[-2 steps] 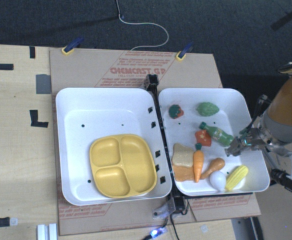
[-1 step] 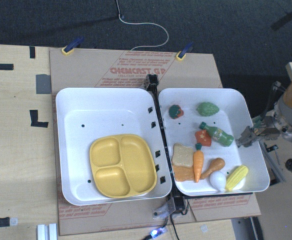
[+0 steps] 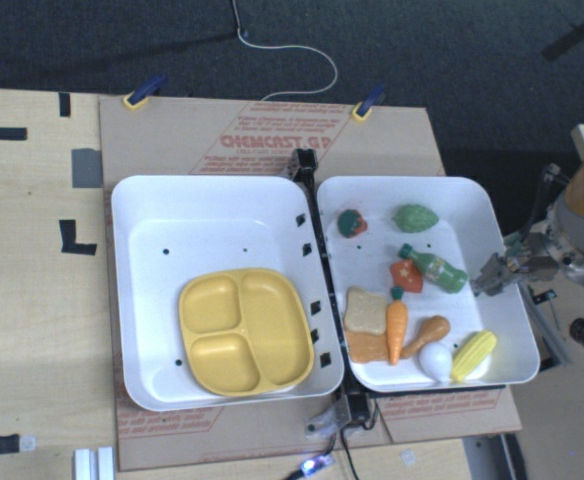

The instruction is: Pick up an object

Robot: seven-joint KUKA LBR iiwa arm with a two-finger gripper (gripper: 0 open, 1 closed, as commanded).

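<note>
We see even, soft overhead light; no hard shadows. Two shallow white plastic bins (image 3: 132, 268) read brightest, near washed out, faint grey shading along inner walls. Yellow three-compartment plastic tray (image 3: 245, 329) shows mild sheen, no sharp glare. Pale wooden worktop (image 3: 32, 298) evenly lit. Dark blue-grey carpeted floor (image 3: 422, 28) up top stays dim, grainy. We find whole frame slightly soft, low resolution; small toy foods lack fine detail. Grey metal claw (image 3: 492, 273) at right edge blurry, murky.
</note>
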